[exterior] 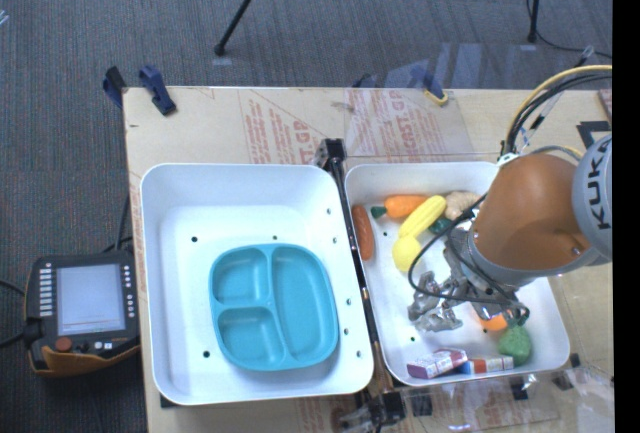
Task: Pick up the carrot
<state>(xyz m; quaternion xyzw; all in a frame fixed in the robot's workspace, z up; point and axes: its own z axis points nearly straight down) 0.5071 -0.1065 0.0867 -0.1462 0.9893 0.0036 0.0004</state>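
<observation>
Claw (440,306) hangs low in right bin (385,183), carrot (405,206) at its 11 o'clock, apart; can't tell claw's state

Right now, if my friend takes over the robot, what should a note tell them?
Gripper: low in the right bin, nothing seen in it; jaws unclear.
Carrot: lying at the back of the right bin, beside the banana, apart from the gripper.
Left bin: holds a blue plate.
Done: nothing picked up.
Left: move to the carrot, grab it, lift it.
</observation>
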